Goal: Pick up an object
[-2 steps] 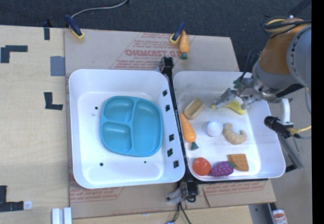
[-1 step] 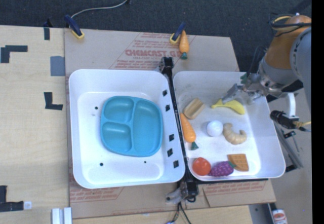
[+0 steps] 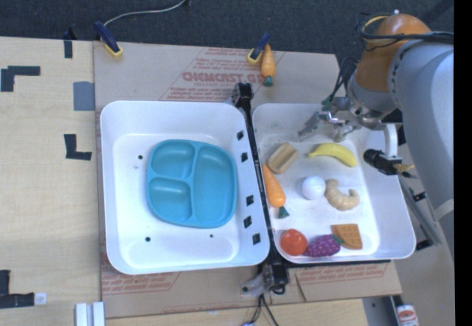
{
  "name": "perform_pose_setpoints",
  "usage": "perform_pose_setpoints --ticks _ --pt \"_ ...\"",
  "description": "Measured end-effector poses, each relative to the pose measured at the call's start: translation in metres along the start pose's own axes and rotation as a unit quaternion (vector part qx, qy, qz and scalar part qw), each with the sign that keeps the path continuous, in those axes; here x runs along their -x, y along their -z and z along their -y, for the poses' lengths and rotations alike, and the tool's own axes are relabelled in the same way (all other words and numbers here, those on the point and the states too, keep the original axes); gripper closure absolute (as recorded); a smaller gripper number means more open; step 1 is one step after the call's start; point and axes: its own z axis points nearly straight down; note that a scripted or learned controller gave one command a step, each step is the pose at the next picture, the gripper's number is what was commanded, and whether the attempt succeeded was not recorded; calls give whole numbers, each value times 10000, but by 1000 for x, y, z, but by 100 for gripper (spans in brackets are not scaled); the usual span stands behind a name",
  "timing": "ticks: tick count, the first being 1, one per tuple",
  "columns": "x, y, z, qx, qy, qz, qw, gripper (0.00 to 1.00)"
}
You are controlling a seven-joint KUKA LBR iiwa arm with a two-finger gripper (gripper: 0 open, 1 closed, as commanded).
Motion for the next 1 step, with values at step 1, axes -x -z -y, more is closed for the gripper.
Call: perform_pose_setpoints --ticks 1 --pt "39 49 24 -15 -11 6 10000 0"
